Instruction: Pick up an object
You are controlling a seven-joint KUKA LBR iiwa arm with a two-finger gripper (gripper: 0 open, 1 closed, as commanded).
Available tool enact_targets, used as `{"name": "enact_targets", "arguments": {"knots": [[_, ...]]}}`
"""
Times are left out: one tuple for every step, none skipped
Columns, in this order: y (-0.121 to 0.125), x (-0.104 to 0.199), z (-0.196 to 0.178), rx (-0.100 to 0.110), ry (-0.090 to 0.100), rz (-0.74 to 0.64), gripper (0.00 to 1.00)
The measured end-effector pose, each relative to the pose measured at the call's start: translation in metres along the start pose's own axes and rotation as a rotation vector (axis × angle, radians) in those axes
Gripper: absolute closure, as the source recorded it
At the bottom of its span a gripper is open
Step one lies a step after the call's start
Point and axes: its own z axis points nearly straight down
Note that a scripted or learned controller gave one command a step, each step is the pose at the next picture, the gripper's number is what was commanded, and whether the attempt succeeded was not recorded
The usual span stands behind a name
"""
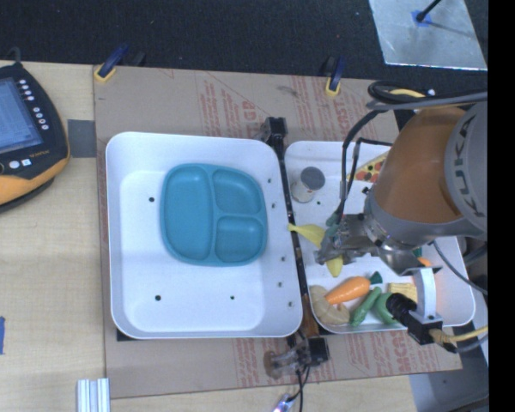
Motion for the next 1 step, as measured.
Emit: {"name": "enact_targets", "arguments": {"knots": [[0.0004, 0.0465, -0.0511, -0.001, 0.001, 0.003, 1.0]]}}
